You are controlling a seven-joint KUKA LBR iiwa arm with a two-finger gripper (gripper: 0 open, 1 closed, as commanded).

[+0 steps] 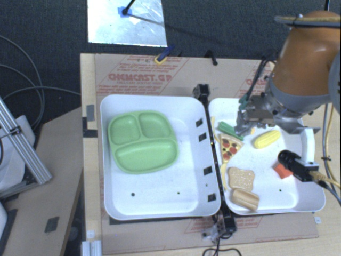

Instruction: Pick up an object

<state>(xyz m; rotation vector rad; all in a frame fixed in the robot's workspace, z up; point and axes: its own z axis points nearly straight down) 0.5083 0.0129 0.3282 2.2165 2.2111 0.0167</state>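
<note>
Green block point(227, 128) just under my pincer point(244, 122): looks light, rigid; I'd pinch its narrow sides. Pincer state: can't tell.

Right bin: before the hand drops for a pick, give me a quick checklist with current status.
1. Hand over the right bin: ok.
2. Pickable item near the hand, green piece: ok.
3. Finger opening: cannot tell.
4. Anything held between the fingers: cannot tell.
5. Neighbours crowding the target, pizza slice beside it: not ok.
6. Corn lying apart as an alternative: ok.
</note>
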